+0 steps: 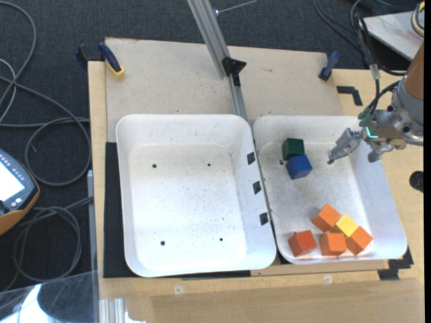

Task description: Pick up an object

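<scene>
In the right bin [377, 187] a dark green cube [293, 147] sits against a blue cube [298, 166] near the back left. Toward the front lie several orange cubes [327, 218] and one yellow cube [347, 225]. My gripper [355, 151] hangs over the bin's back right part, to the right of the green and blue cubes. Its two fingers [340, 148] stand apart, open, with nothing between them.
The left bin [124, 180] lies beside the right one, with a row of black clips along the shared wall. A metal pole [209, 25] rises from the bench behind the bins. Blue clamps sit at the board's back corners. Cables lie on the floor at left.
</scene>
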You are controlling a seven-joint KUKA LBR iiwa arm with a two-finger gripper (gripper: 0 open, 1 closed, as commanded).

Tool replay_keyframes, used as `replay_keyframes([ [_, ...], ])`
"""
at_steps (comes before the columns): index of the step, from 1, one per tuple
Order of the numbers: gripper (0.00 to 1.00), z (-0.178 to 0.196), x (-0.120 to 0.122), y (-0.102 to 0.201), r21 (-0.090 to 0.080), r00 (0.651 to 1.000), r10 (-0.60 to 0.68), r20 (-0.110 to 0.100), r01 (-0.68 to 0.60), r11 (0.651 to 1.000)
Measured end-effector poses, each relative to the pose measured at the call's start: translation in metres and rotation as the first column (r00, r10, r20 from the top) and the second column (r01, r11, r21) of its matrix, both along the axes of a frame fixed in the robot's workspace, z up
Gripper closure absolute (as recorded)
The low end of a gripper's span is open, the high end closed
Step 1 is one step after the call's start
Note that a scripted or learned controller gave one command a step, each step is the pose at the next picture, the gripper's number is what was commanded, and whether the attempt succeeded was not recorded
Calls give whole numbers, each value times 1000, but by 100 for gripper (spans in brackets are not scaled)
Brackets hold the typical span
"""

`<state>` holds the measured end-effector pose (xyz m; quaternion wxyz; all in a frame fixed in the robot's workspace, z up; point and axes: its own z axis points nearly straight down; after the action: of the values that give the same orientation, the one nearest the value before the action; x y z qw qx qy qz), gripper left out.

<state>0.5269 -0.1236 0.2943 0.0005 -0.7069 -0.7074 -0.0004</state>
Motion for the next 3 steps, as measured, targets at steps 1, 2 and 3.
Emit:
replay_keyframes([
  [1, 0, -53, 7, -6, 1, 1000, -2, -6, 2, 1000],
  [2, 0, -113, 8, 2, 2, 1000, 0, -8, 0, 1000],
  [3, 0, -156, 6, 4, 1, 1000, -1, -7, 1, 1000],
])
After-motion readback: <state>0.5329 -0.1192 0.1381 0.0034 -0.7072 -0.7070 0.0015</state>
